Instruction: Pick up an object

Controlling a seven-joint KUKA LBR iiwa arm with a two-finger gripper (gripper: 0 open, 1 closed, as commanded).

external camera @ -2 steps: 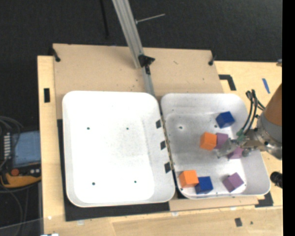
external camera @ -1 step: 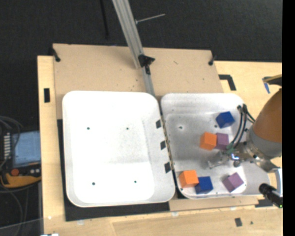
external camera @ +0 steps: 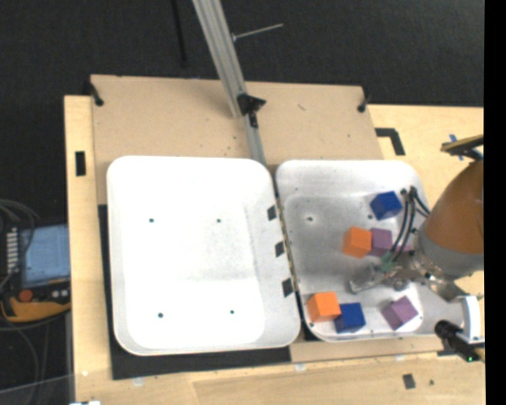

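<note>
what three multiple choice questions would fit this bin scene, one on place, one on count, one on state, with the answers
1. Which bin holds the blocks?
A. the bin on the view's left
B. the bin on the view's right
C. both bins

2. How many orange blocks are there?
A. one
B. two
C. four

3. How do the orange block and blue block at the near edge of the bin sit?
A. side by side
B. stacked
C. in opposite corners

Answers:
1. B, all six blocks lie in the right bin, where the gripper reaches in.
2. B, one orange block sits mid-bin beside a purple block, the other orange block at the near edge.
3. A, that near orange block sits right beside a blue block on the bin floor.
</note>
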